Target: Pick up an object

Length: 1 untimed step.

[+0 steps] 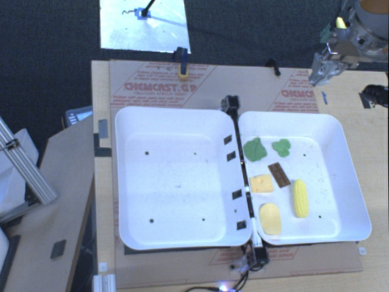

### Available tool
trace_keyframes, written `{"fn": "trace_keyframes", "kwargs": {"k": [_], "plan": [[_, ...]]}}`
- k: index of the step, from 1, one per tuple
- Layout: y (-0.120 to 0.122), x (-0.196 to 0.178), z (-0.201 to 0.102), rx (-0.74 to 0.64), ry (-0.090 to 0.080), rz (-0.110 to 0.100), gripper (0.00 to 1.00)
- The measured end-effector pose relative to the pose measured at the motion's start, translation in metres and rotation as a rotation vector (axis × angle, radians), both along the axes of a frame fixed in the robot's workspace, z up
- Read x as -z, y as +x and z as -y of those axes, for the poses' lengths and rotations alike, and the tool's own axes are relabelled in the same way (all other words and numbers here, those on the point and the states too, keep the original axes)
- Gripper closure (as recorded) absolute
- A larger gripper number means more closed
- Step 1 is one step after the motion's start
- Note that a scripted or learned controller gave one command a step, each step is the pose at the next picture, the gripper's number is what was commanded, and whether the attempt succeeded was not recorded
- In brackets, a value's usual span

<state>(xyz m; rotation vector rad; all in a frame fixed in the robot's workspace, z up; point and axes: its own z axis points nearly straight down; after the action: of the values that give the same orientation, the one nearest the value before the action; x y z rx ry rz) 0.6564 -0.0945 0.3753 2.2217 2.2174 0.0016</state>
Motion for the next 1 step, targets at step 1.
{"fn": "trace_keyframes", "kwargs": {"k": [1], "plan": [[0.0118,0.0347,-0.1381,-0.016,0.004,-0.002,1.00]]}}
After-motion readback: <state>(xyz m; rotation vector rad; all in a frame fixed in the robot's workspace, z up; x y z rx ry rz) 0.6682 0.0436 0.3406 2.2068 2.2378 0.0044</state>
